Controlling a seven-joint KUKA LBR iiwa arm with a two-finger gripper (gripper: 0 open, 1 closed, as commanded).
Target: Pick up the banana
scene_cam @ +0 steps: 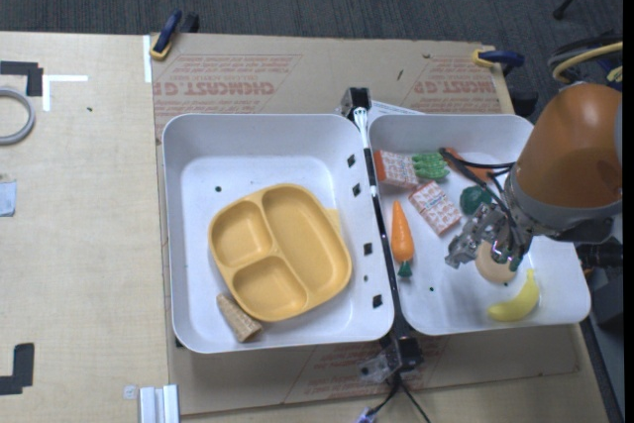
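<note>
The yellow banana (pixel 517 300) lies in the near right corner of the right bin (pixel 446 312), curved, against the front wall. My gripper (pixel 485 249) hangs over the right bin just up and left of the banana, apart from it. A pale tan rounded object (pixel 492 268) sits right under the gripper, partly hidden by it. The arm's orange band (pixel 580 146) covers the bin's right side.
The right bin also holds a carrot (pixel 401 231), a small red-and-white packet (pixel 434 207), an orange-red packet (pixel 396 169) and green pieces (pixel 432 163). In the left bin (pixel 188 213) sit a yellow divided plate (pixel 279 251) and a brown block (pixel 238 317).
</note>
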